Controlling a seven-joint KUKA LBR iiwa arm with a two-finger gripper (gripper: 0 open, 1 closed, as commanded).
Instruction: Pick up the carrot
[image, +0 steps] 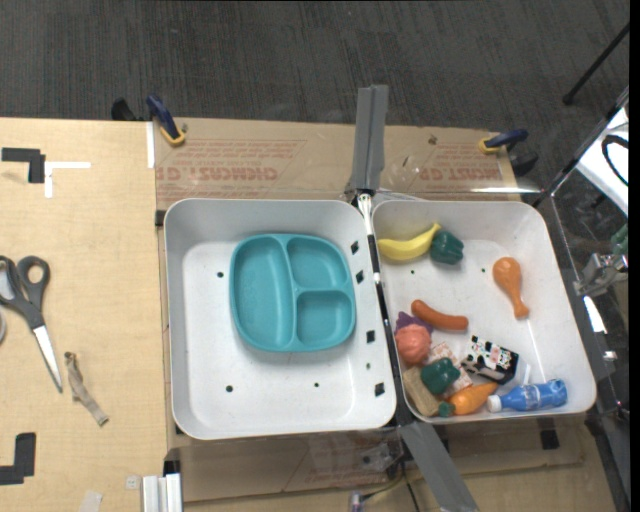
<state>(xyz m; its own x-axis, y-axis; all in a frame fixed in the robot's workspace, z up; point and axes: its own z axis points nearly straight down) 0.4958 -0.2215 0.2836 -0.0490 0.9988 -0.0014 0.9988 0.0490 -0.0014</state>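
Bins of white plastic are seen side by side from above on a wooden bench (80, 240). The left bin (190, 330) holds a teal divided plate (293, 292), set near its centre.

The right bin (545, 300) is crowded with toy food. The carrot (470, 400) is found at its near edge, a short orange piece lying almost flat, pointing right. A blue bottle (530, 396) lies touching its right end, and a dark green toy (440, 375) sits just beside its left end, on the far side. A black-and-white patterned carton (488, 357) lies just beyond the carrot.

Farther back in the same bin, an orange sausage (440, 317) lies near the middle, with a pink round fruit (412, 343) beside it on the left. A yellow banana (407, 245) and a green pepper (447, 248) are placed touching each other at the far left corner. An orange drumstick (510, 283) lies apart toward the right wall.

On the bench at the far left, scissors (30, 310) are laid flat, well apart from both bins.

The state of the gripper's jaws cannot be told, nor how the carrot lies in relation to them.
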